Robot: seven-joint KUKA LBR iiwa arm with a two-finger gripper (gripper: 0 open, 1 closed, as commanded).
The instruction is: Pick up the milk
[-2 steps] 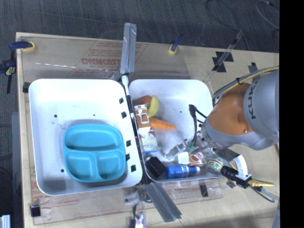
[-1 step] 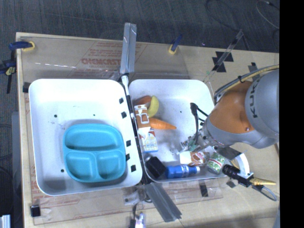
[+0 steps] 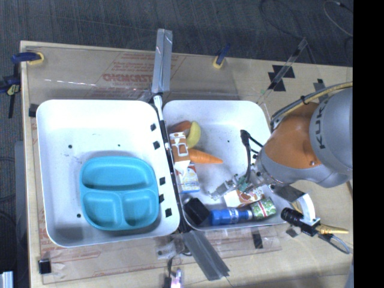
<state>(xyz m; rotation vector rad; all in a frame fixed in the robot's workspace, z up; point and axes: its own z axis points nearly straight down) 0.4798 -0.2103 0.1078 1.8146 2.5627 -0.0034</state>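
We see grey arm's two-finger gripper (image 3: 231, 186) low in right white bin (image 3: 225, 110), fingers spread, gripping nothing. White-and-red milk carton (image 3: 186, 177) lies apart to its left, against bin's left wall, below orange carrot (image 3: 205, 157). Blue bottle (image 3: 231, 215) near front. Blue divided tray (image 3: 120, 192) in left white bin (image 3: 54, 161).

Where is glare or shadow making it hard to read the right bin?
Camera view: the right bin floor is bright white with little detail; the arm shades the gripper area, blurring the small items there; the milk carton beside the divider stays readable.
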